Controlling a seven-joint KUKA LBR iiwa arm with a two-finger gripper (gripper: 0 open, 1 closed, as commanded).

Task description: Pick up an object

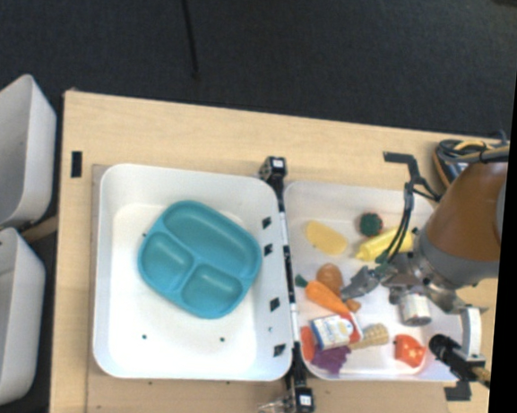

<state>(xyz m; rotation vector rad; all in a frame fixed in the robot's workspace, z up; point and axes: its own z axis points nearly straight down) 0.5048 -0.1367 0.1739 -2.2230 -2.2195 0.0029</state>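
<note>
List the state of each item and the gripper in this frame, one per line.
Gripper: low over the right bin, beside the carrot; grip unclear.
Teal divided plate: flat in the left bin, compartments bare.
Carrot: lying flat in the right bin.
Small carton: lying tilted, near the front wall.
Tomato: resting at the front right.
Banana: lying partly under the arm.
Right bin: holds the toy food.

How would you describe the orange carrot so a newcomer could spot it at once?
Start at the right-hand white bin, the one crowded with toy food. Near its left wall lies the carrot, just below a small brown round item and above a blue-and-white carton. It is the only long, tapered orange piece there.
</note>
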